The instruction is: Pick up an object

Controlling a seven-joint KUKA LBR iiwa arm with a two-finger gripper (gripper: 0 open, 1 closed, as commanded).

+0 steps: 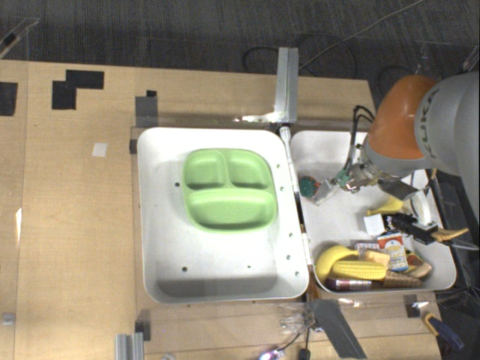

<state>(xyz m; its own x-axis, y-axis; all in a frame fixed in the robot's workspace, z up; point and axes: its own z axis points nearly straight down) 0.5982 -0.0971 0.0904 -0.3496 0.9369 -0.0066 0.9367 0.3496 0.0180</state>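
- Table [67,223]: light wood-grain top, with black rectangular markings at its far left and a small pale square patch further in.
- Floor [187,13]: dark ribbed covering beyond the far edge of the table, crossed by a thin cable at the far right.
- Left shallow white plastic bin [161,261]: sits mid-table; carries a light green three-compartment plastic tray [227,188], lying flat toward the far half.
- Metal post [286,85]: upright at the far edge, above the seam between the two bins.
- Right shallow white plastic bin [322,152]: touches the left bin along a shared edge.
- Objects for picking, all in the right bin: yellow banana [335,262] at the near left corner; small packets and boxes [394,257] heaped along the near edge; a small green-and-white item [311,187] near the left wall.
- Grey arm with orange band [401,122]: enters from the right, over the far part of the right bin.
- End effector [352,180]: low over the middle of the right bin, just right of the green-and-white item; finger spacing cannot be told.
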